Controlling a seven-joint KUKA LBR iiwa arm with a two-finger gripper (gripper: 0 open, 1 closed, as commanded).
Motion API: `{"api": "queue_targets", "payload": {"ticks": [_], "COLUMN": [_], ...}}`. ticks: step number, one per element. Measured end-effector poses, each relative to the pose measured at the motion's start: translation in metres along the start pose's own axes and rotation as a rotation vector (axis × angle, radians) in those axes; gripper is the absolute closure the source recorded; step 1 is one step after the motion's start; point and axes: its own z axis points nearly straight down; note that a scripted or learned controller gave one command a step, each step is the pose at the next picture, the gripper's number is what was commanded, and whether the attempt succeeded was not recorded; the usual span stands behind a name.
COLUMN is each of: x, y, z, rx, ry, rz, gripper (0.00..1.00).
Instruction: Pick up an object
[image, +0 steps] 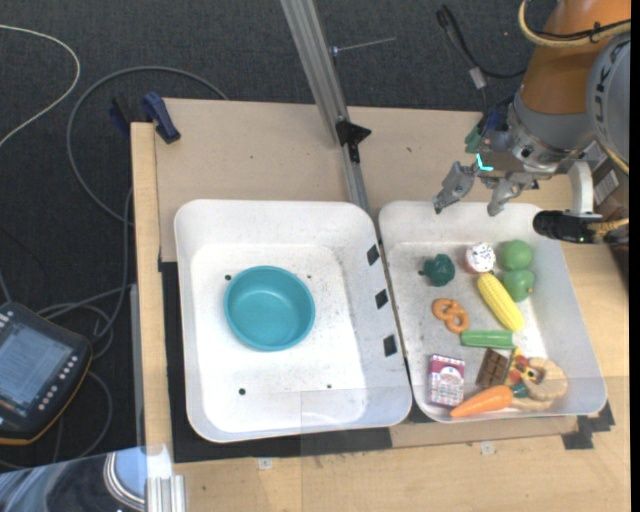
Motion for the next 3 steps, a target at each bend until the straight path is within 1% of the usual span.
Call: {"api": "queue_targets", "payload": {"ticks": [1, 2, 3], "x": [0.000, 0.001, -0.008], "y": [0.001, -0.010, -0.010], "z": [-0.003, 0.051, 0.103], "rx": [-0.005, 0.002, 0.004], "ry": [0.000, -0.001, -0.001], "rz": [0.000, 0.002, 0.002], "gripper": [0.00, 0.00, 0.00]}}
